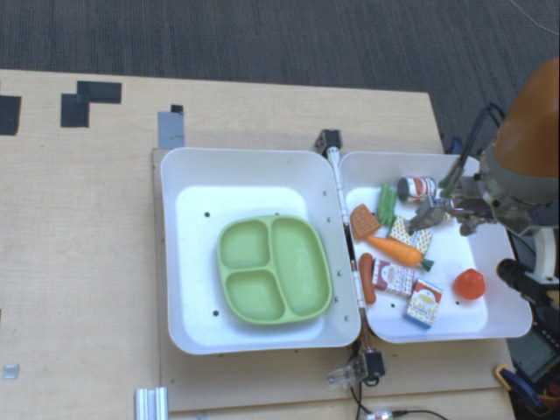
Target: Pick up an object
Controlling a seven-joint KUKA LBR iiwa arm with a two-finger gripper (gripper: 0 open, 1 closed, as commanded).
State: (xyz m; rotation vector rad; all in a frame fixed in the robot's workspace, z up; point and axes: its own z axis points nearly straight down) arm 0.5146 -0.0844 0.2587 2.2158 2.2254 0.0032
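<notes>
Nothing is being held yet: gripper (431,213) is hovering with fingers spread apart over the right bin (499,322), just above the carrot (395,250) lying among the toy foods, so the grasp itself is remaining.

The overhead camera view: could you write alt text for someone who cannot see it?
A robot arm's gripper hangs over the right bin, which holds toy food: a carrot, tomato, can and small boxes. The left bin holds a green divided plate.
</notes>
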